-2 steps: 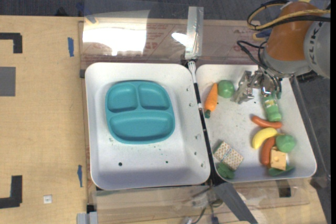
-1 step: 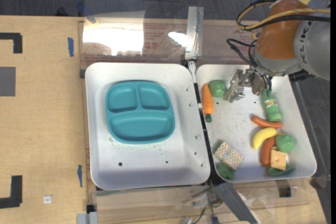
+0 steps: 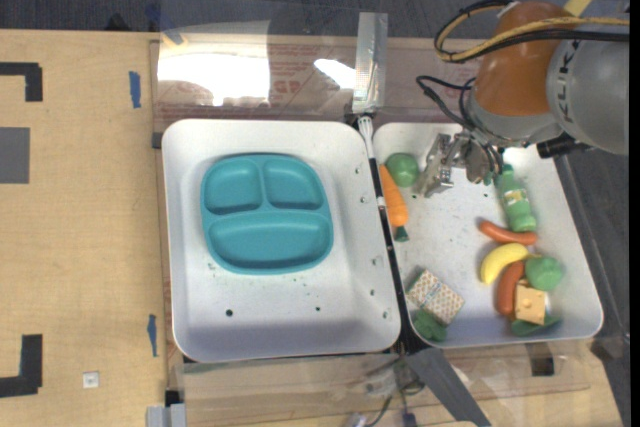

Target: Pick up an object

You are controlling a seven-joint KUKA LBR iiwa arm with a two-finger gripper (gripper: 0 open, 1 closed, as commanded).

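My gripper hangs over the upper middle of the right bin, fingers pointing down, with nothing seen between them. A green round fruit lies just left of it, and an orange carrot lies along the bin's left wall. To the gripper's right stands a green bottle. Lower right holds a red sausage, a yellow banana, a green ball and a tan block. A patterned packet lies at the bottom.
The left bin holds a teal divided plate. A clear plastic sheet and a metal bracket stand behind the bins. Cables loop off the orange wrist band.
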